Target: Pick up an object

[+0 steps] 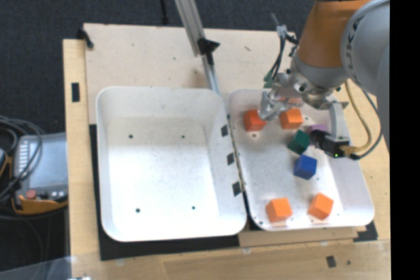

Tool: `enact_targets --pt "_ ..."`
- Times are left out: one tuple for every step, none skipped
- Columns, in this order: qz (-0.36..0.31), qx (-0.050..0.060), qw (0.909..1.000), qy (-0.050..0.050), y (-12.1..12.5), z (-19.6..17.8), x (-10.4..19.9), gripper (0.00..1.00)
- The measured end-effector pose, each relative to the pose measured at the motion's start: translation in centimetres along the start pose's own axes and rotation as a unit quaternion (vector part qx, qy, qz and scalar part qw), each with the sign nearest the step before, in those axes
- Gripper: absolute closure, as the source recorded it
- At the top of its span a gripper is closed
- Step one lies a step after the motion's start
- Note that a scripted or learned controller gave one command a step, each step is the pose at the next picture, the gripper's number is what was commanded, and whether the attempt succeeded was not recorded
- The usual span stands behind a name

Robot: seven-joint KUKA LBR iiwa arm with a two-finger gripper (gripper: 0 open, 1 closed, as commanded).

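Observation:
The right bin (348, 206) holds several small blocks. An orange block (252, 120) lies at its far left and another orange block (291, 118) sits just right of it. My gripper (272, 107) hangs low between these two, its tip close to the left orange block. No block is visibly held. A green block (301, 141) and a blue block (305, 166) lie nearer the middle, with a purple piece (319, 131) beside the green one. Two more orange blocks (279, 209) (321, 205) rest near the bin's front edge.
The left bin (111, 141) stands beside the right one, their walls meeting at a shared rim (233, 154). A slanted metal rail (187, 3) reaches down to the bins' far edge. The arm's wrist and a cable (357, 141) overhang the right bin's far right side.

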State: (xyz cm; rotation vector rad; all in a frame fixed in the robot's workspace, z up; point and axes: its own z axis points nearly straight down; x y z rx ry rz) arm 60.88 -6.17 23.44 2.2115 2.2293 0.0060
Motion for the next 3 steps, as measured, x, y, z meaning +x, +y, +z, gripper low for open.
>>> enact_targets --pt "0.0 0.0 1.0 -0.001 1.2 0.8 5.7 1.0" --pt "0.0 0.001 1.0 0.0 2.9 1.0 10.6 1.0" --pt "0.0 0.001 1.0 0.001 2.7 -0.2 16.1 1.0"
